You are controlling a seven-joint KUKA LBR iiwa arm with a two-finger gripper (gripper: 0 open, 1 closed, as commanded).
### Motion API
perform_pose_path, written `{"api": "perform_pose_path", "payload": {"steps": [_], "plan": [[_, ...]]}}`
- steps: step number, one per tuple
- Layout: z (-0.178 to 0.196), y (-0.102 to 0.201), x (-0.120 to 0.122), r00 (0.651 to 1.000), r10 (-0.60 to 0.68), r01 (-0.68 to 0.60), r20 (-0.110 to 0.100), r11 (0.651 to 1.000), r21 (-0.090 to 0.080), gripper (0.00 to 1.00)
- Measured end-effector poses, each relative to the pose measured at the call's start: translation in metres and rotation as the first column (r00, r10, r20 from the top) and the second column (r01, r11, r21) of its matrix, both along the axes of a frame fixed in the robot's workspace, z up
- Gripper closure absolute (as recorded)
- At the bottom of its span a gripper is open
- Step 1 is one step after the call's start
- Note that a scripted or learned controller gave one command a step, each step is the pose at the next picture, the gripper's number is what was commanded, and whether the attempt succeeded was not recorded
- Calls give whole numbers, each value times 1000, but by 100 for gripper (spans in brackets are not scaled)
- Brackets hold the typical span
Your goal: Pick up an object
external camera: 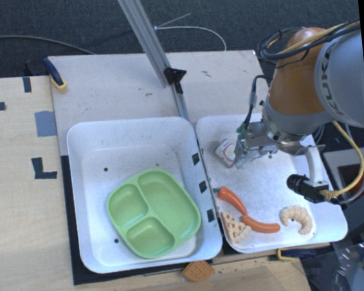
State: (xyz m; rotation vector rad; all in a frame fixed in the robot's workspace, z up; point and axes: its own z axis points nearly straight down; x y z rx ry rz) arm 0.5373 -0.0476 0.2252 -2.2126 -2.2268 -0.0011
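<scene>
Camera view is showing the grey arm's end effector [243,157] hanging low in the right white bin [326,223], just beside a small white crumpled packet [226,150] near the bin's upper left corner; whether it is open or gripping anything I cannot tell. The packet is looking light, soft and crushable, probably best pinched across its middle. An orange carrot-like toy [240,208], a waffle-patterned wedge [234,227] and a pale croissant-shaped toy [297,218] are lying nearer the front, while the bin wall is crowding the packet, and a green divided plastic plate [153,212] is sitting in the left bin [85,145].
</scene>
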Motion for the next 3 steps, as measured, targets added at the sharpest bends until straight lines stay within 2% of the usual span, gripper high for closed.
{"api": "perform_pose_path", "payload": {"steps": [1, 2, 3], "plan": [[10, 52, -9, 1000, 1, -1, 0, 1000, 0, 100], [9, 99, -34, 1000, 0, 0, -3, 1000, -1, 100], [5, 143, -46, 1000, 0, 0, -3, 1000, -1, 100]]}}
